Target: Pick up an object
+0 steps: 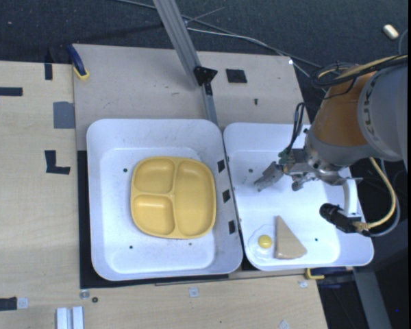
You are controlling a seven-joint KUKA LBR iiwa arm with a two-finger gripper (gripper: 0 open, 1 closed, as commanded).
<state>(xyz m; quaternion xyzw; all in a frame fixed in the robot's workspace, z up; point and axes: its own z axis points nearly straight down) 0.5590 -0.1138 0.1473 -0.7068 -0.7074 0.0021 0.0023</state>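
My gripper (282,181) hangs over the upper middle of the right bin (241,142). Its fingers are spread open, one finger (266,179) pointing left, and nothing sits between them. At the bin's front lies a tan wedge-shaped piece (286,240). A small yellow round object (264,241) rests just left of it, touching or nearly touching. Both are well below the gripper in the view and apart from it. A yellow divided plate (173,197) with three compartments lies in the middle of the left bin (103,184).
The grey arm with its orange band (342,118) comes in from the right over the right bin's far right corner. A black cable end (332,214) and yellow hose hang by the bin's right wall. A metal post (181,36) stands behind the bins.
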